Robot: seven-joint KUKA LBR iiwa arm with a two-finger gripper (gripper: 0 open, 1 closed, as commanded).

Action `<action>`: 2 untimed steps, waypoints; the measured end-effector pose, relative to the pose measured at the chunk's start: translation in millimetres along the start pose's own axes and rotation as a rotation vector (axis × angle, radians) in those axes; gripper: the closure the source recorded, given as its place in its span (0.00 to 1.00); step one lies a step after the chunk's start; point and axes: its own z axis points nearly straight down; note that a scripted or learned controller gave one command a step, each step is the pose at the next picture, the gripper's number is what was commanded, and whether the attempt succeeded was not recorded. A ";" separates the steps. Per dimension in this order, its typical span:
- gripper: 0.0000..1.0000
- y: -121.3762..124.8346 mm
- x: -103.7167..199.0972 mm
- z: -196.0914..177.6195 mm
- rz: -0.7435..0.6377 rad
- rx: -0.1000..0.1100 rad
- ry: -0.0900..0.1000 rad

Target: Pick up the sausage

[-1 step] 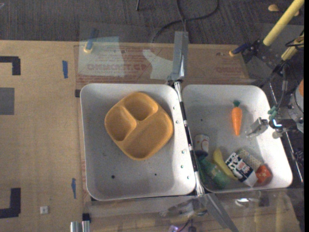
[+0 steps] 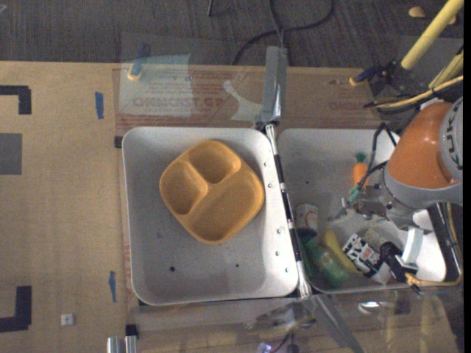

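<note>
Sausage (image 2: pixel 307 215) — seemingly the short, pale-pink stub against the right bin's (image 2: pixel 324 145) left wall.

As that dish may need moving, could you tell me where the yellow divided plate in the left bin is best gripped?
Take the yellow divided plate by the raised rim along its right edge, coming straight down from above. It lies flat in the left bin and looks too wide to span, so probably only the thin upright rim can be pinched.
</note>
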 end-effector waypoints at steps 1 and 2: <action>1.00 -0.2 -3.4 -9.4 0.008 -0.001 -0.001; 1.00 2.7 -17.6 -26.8 0.164 0.001 -0.001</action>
